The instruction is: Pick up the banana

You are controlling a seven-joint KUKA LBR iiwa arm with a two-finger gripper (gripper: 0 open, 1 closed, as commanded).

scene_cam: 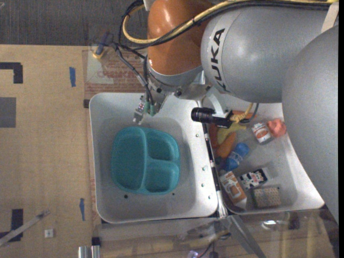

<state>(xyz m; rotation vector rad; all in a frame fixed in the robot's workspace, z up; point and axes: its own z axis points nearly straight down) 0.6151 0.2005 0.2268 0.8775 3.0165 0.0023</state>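
A yellow curved piece, apparently the banana point(243, 115), lies at the back of the right bin point(301, 181), mostly hidden under the grey arm. My gripper point(146, 108) pokes out below the orange band, over the back part of the left bin point(102, 144), just above the teal plate. It is well to the left of the banana, and nothing shows in it. The big arm body hides most of the wrist.
A teal divided plate point(145, 159) lies in the middle of the left bin. The right bin holds several items: an orange piece point(226, 141), a blue object point(238, 152), a small can point(261, 133), a carton point(234, 187) and a brown block point(267, 196). A black cylinder point(207, 115) sits at the divider.
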